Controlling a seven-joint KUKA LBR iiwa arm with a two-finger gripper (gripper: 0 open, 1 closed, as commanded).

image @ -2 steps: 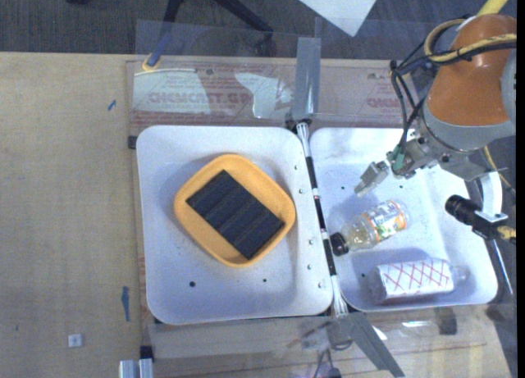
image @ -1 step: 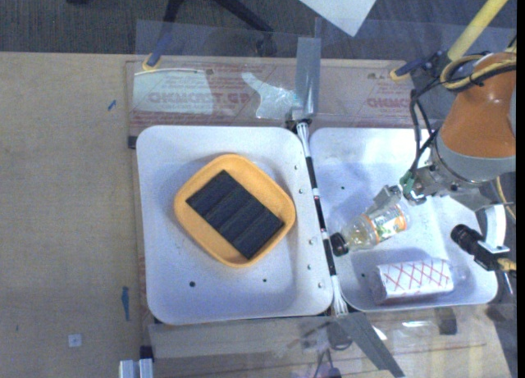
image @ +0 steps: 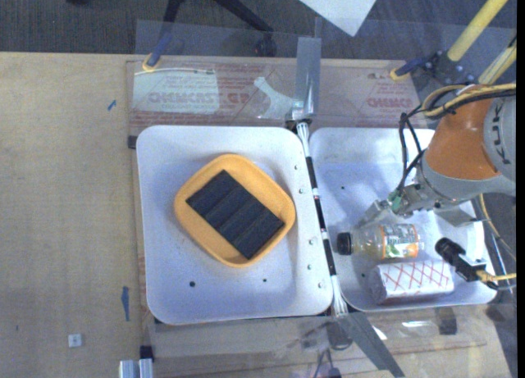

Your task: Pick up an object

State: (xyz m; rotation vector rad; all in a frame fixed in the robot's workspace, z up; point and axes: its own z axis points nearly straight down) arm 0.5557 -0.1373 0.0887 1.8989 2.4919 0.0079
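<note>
A small bottle (image: 385, 243) with a black cap and amber contents lies on its side in the right bin (image: 349, 163), cap pointing left. Just in front of it lies a white box with a red criss-cross pattern (image: 414, 279). My gripper (image: 392, 204) hangs low over the right bin, directly behind the bottle's upper side and very close to it. Nothing shows between its tips. In the left bin (image: 164, 274) sits a yellow dish (image: 187, 208) with a black ribbed pad (image: 235, 213) on it.
The arm's grey and orange wrist (image: 463, 151) covers the right bin's far right part. A metal divider (image: 316, 204) separates the two bins. Clear plastic sheets (image: 213, 93) lie behind the bins on the wooden bench.
</note>
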